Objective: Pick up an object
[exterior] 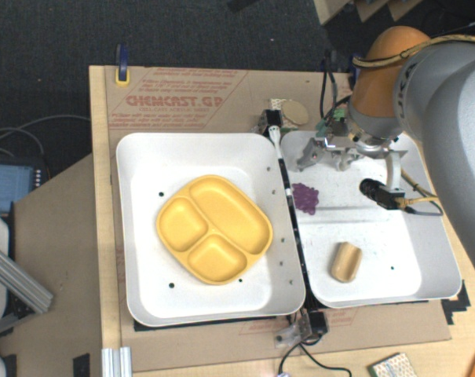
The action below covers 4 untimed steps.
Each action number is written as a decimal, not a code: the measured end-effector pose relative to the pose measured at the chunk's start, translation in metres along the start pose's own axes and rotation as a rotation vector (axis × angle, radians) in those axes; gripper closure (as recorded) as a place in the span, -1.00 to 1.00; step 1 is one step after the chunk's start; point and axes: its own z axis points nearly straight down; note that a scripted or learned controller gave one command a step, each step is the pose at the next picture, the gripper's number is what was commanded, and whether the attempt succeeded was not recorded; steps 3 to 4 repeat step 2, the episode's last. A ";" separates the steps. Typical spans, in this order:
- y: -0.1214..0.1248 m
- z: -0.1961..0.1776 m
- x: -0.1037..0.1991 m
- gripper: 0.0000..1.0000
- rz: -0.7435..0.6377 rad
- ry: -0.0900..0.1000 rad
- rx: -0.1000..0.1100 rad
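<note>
You have the gripper hanging over the far end of the right bin, probably poised before a descent; whether it is spread or pressed together, you cannot tell from this slant. It holds nothing you can see. 2 candidates lie in that bin: a purple object just below and slightly left of the tool, and a tan cylinder further toward you. The left bin, well left of the tool, holds 1 yellow divided tray with 3 compartments.
</note>
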 end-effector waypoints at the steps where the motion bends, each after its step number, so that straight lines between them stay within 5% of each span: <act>1: 0.000 0.000 -0.011 -1.00 0.001 -0.001 -0.003; 4: 0.000 0.000 0.001 -1.00 -0.001 0.000 -0.001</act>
